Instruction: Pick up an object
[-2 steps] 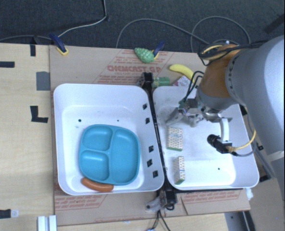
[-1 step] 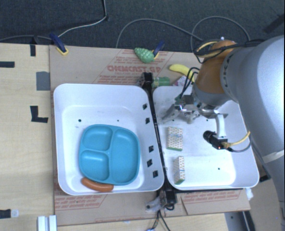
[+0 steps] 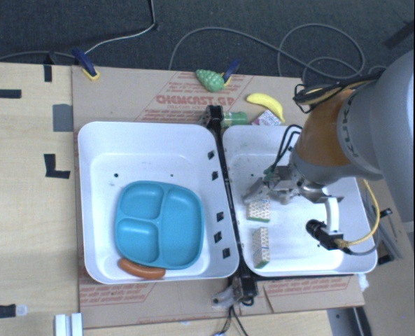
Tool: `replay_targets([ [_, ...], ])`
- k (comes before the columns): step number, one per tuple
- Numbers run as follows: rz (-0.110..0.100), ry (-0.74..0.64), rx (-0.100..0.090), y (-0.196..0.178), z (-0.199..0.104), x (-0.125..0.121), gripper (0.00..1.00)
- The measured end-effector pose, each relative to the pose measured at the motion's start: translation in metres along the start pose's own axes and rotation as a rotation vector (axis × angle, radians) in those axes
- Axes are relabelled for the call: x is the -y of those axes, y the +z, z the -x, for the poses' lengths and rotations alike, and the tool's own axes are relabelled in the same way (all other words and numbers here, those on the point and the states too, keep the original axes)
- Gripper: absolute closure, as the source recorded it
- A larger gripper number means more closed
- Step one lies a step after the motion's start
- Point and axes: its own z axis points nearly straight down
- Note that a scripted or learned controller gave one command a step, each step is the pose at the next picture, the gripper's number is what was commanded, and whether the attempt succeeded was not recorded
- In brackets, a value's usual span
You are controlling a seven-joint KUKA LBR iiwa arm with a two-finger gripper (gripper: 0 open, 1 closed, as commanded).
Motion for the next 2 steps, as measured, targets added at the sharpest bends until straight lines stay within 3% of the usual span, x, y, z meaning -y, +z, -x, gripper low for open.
replay_targets([
  [1, 0.004, 0.000, 0.002, -0.0003, -0.0039, 0.0065, 0.00],
  [2, 0.003, 0.000, 0.002, -0.0097, -0.0038, 0.0067, 1.00],
])
